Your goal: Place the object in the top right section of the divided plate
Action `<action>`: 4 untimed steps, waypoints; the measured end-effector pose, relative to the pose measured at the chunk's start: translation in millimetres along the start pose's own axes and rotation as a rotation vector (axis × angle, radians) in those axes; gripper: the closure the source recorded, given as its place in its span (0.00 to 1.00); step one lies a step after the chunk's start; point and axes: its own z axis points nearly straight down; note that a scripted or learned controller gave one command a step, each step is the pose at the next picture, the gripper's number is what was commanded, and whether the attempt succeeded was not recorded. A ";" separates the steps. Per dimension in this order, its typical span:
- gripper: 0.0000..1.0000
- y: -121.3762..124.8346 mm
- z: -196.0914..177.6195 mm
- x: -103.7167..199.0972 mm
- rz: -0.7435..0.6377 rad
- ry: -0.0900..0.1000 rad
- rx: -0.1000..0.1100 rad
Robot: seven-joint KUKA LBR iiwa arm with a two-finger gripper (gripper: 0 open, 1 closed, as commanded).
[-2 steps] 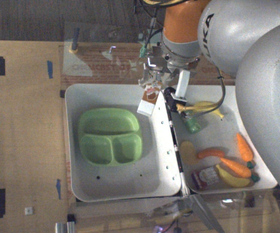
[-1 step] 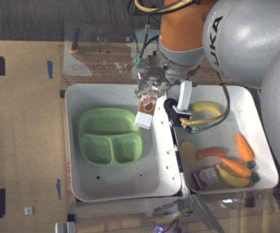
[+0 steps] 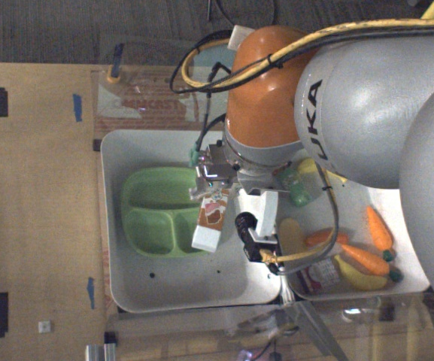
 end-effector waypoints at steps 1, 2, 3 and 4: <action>1.00 21.0 43.1 1.6 -0.033 0.000 0.001; 1.00 56.9 45.7 -23.8 0.178 0.000 -0.003; 1.00 52.9 68.4 -92.3 0.087 0.000 0.001; 1.00 29.0 57.5 -61.1 -0.005 0.001 0.001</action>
